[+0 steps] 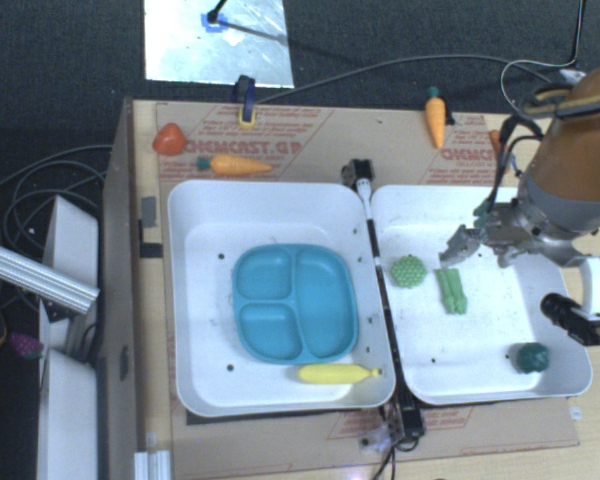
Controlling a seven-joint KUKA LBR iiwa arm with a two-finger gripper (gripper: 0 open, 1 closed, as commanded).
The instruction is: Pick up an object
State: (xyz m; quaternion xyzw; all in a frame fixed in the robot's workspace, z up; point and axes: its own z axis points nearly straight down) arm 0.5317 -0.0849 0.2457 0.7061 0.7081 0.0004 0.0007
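Note:
In the right bin [560, 388] lie a round green knobbly fruit [408, 271], a long green vegetable [452, 292] and a dark teal lump [529, 357] near the front right corner. My gripper [480, 251] hangs over the back of this bin, just above and right of the long green vegetable. Its fingers [458, 246] are spread open, and nothing sits between them. The left bin [195, 368] holds a blue divided plate [292, 301] and a yellow banana [335, 373] by its front wall.
Behind the bins, on the cardboard, lie an orange carrot [242, 165], a red tomato [169, 139] and a second carrot [436, 118]. A clamp [245, 98] grips the back edge. A black camera mount [570, 313] juts from the arm over the right bin's right side.

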